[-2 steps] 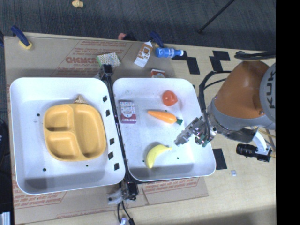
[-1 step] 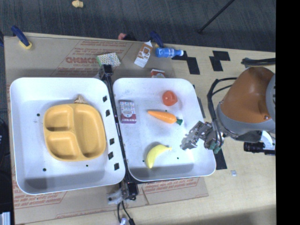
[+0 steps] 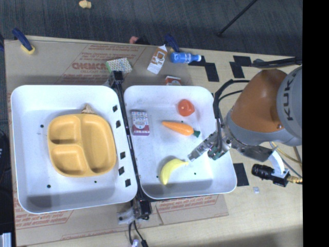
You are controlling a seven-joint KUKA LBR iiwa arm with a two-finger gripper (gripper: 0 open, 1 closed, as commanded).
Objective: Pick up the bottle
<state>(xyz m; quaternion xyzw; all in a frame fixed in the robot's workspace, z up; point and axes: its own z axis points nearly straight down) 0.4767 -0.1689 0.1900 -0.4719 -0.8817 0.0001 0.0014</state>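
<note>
Two shallow white bins sit side by side on the cardboard-covered bench. The left bin (image 3: 25,138) holds a yellow plastic divided plate (image 3: 81,144). The right bin (image 3: 205,187) holds a small red-and-white carton (image 3: 140,122), a round red tomato toy (image 3: 186,107), an orange plastic carrot (image 3: 178,128) and a yellow plastic banana (image 3: 170,170). The grey arm with the orange band (image 3: 262,109) leans in from the right, and its two-finger gripper (image 3: 204,150) hangs low over the right bin's near right part, just beside the banana's tip; I cannot tell from here how it is set, and nothing shows in its grasp. The small blue plastic bottle (image 3: 182,58) lies on its side outside the bins, on the bench beyond the right bin's far edge, well apart from the gripper, next to a small tilted orange-and-white carton (image 3: 157,59).
</note>
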